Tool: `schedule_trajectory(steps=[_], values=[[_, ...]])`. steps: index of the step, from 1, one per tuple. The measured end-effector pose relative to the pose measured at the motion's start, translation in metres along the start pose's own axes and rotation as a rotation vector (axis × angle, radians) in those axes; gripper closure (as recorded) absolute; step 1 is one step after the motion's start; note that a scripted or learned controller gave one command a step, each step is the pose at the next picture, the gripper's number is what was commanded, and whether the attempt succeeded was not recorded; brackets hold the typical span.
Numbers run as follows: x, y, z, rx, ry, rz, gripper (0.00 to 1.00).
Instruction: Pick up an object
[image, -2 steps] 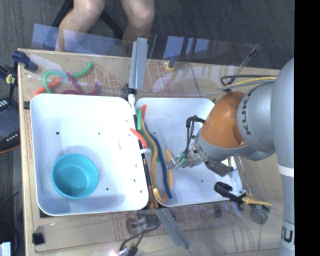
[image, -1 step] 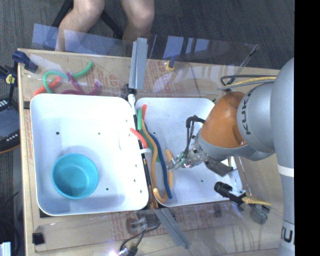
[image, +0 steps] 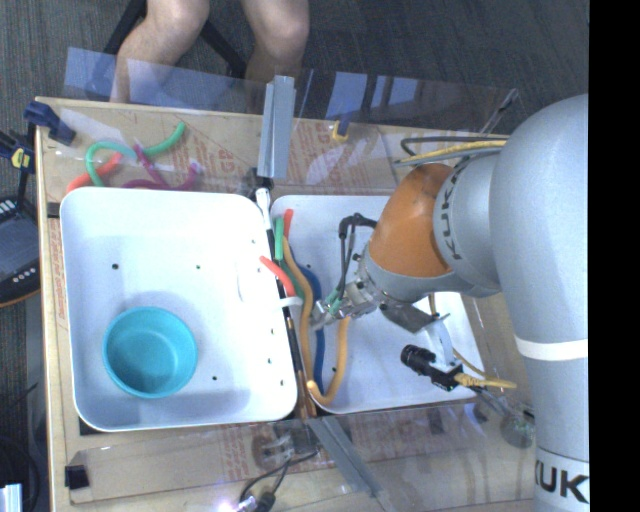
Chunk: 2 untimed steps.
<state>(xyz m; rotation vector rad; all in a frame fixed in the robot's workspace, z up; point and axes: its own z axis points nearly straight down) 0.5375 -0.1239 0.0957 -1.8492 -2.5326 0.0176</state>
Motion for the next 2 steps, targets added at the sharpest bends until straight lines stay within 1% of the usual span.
schedule_trajectory(steps=[1,2], values=[[-0.001,-0.001,-0.010,0.003,0.000,-0.003,1.00],[0.010,0.029,-0.080,-0.010,0.005,0.297,1.00]])
